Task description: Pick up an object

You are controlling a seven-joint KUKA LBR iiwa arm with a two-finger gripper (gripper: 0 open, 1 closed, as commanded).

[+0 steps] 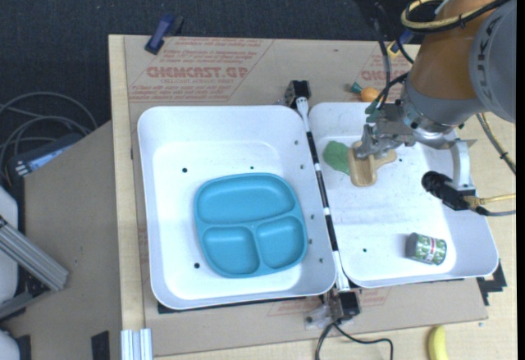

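In the right bin point(459, 264), a tan, wood-coloured piece point(363, 170) stands near the far left, with a flat green object point(336, 156) lying just to its left. My gripper point(374, 145) hangs directly over the top of the tan piece, touching or nearly touching it. Whether the piece is gripped is hidden by the wrist. A small green and white can point(426, 248) lies on its side near the bin's front right corner, well away from the gripper.
The left bin point(164, 153) holds a blue divided plate point(250, 223). A black clamp point(297, 92) sits at the far end of the ridge between the bins. A small orange item point(370, 93) lies on the bench behind the right bin.
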